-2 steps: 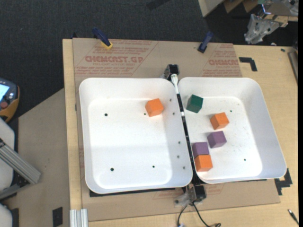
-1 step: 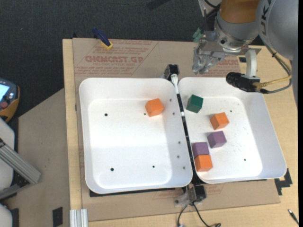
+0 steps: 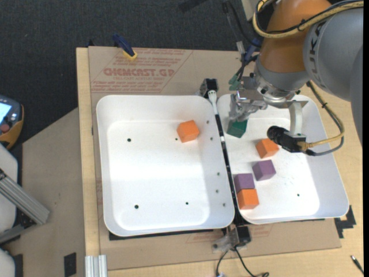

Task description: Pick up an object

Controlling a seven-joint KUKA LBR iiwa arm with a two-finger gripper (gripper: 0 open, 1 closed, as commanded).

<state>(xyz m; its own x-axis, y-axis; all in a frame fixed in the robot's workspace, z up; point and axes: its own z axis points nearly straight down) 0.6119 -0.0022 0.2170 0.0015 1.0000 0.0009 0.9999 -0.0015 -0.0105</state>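
My gripper hangs over the far left part of the right bin, close to the divider between the bins. A small dark green block sits between its fingertips, slightly tilted, and the fingers are shut on it. In the right bin lie an orange block, a purple block, a second purple block and another orange block. One orange block lies in the left bin, toward its far side.
The grey arm with its orange band covers the far right corner of the right bin. A black cable fitting hangs beside the orange block. Both bins rest on a cardboard sheet.
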